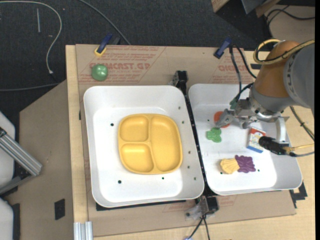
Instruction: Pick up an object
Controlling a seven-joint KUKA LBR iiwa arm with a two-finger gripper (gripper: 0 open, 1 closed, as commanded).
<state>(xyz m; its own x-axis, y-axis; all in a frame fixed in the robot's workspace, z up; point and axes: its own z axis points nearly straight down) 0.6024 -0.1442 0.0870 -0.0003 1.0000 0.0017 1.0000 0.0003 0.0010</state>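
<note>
Camera view puts the right bin [285, 176] as the landmark for everything that matters; the claw [231, 115] hangs over that bin's upper middle, at the end of the grey arm with its orange band [272, 76]; whether the claw is wide or narrow I cannot tell, since the wrist hardware masks its tips, and nothing is seen held in it.

Inside the right bin lie the candidates: a red object [220, 118] just beside the claw, partly hidden by it; a green object [214, 135] a little nearer the bin's front; a yellow object [229, 166] touching a purple object [245, 163] near the front wall; a small white carton [255, 138] tucked under the arm's wrist. The left bin [95, 104] holds a yellow divided plate [150, 144]; a green ball [99, 72] sits on the tabletop [145, 64] beyond that bin's far corner.

The step in hand looks like the descent onto the red or green piece. To do it well, I judge the claw should centre over one object alone, straddle its narrow width, and go fully down to the bin floor before squeezing, since these pieces look flat; the green one stands freer of neighbours, so it seems the safer choice; lift straight up afterwards.
</note>
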